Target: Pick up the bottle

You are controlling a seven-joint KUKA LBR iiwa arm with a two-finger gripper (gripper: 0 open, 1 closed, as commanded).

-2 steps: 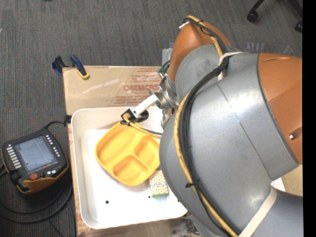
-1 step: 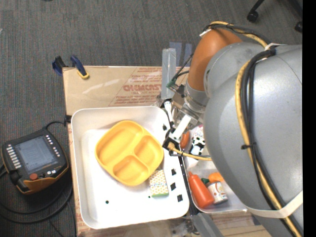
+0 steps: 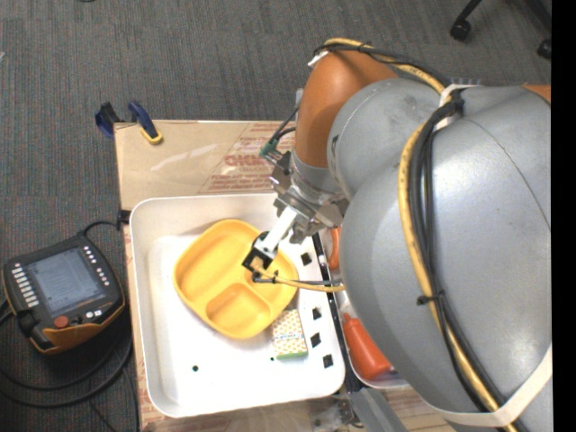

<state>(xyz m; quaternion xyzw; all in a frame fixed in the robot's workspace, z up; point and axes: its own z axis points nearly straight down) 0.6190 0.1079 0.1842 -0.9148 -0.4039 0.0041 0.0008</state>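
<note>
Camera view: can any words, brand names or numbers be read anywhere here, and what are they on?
None can be read.
Red print on the flat brown cardboard sheet: too blurred to read.
Green-patterned face of the small pale box beside the yellow plastic divided tray: too small.
Screen of the grey handheld control pad at the left: too blurred.

place: robotics lab | evidence: teach pendant (image 3: 61,288) on grey carpet (image 3: 198,52) | clamp (image 3: 135,120) on bench (image 3: 189,156)

The grey arm (image 3: 450,241) arches in from the right, tool (image 3: 304,207) pointing down.
</note>
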